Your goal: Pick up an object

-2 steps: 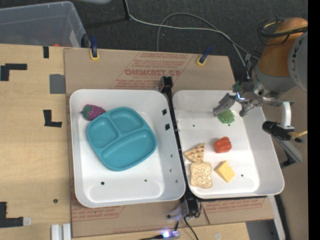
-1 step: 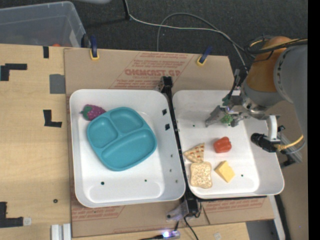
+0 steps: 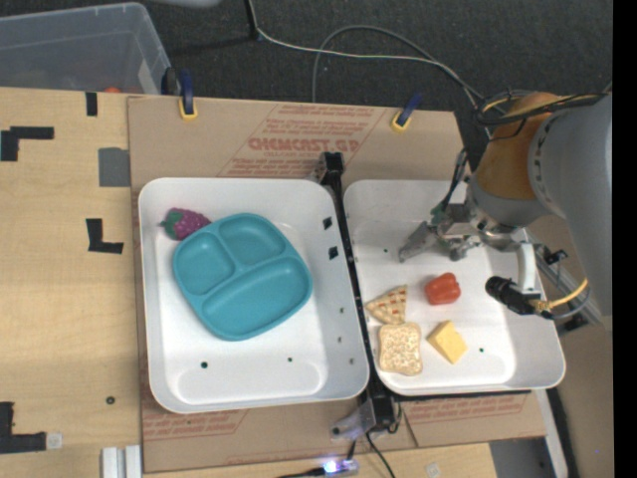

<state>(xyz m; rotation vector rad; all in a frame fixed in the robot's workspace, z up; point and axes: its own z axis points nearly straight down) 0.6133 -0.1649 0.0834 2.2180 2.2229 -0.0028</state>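
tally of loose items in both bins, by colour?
Teal: 1, divided plate
Purple: 1, grape bunch
Red: 1, pepper
Yellow: 1, cheese block
Tan: 2, pizza slice, bread slice
Total: 6

Grey arm enters from the right, orange band above the wrist. Gripper (image 3: 430, 245) hangs low over the right bin's (image 3: 528, 371) far half, fingers spread apart, nothing between them.

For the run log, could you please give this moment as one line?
gripper: right bin, holding nothing | red item beside it | teal plate: left bin
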